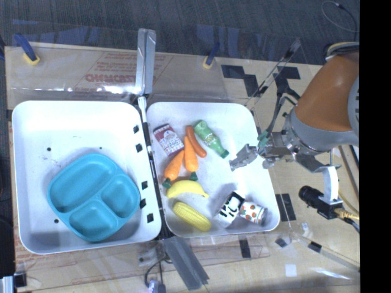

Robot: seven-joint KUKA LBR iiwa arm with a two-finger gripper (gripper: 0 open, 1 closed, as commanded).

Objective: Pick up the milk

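The milk (230,207), a small black-and-white carton, lies tilted in the right bin (259,140) near its front right corner. It touches a small printed can (252,212) on its right. My gripper (240,158) hangs over the right side of that bin, above and slightly right of the carton and apart from it. Nothing shows in the gripper. The grey arm with its orange band (330,96) reaches in from the right.
In the right bin lie a red carton (167,139), a green bottle (211,138), two carrots (184,157), a banana (186,189) and a corn cob (192,216). The left bin (36,127) holds a blue divided plate (91,195).
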